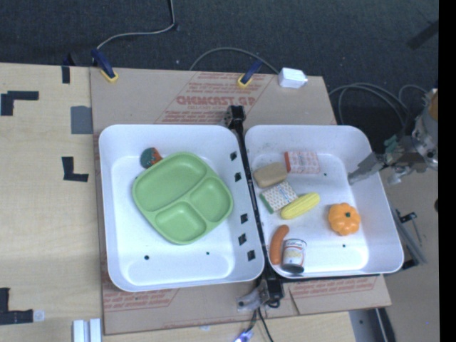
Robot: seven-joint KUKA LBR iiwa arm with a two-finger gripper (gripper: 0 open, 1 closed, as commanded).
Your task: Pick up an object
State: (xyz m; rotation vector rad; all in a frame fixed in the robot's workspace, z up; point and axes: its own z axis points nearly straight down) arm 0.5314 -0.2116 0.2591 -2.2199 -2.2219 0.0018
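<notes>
Two shallow white bins sit side by side on the tabletop (43, 191): the left bin (117, 212) holds a green divided plate (183, 197), while the right bin (370, 248) gathers the candidates for picking, among them an orange pumpkin (344, 219), a yellow corn cob (300, 206) and a small can (293, 254). We see the gripper (370, 166) poised at the right bin's far right rim, above the pumpkin, presumably staged for a descent. We cannot tell how its parts stand, and it holds nothing visible.
</notes>
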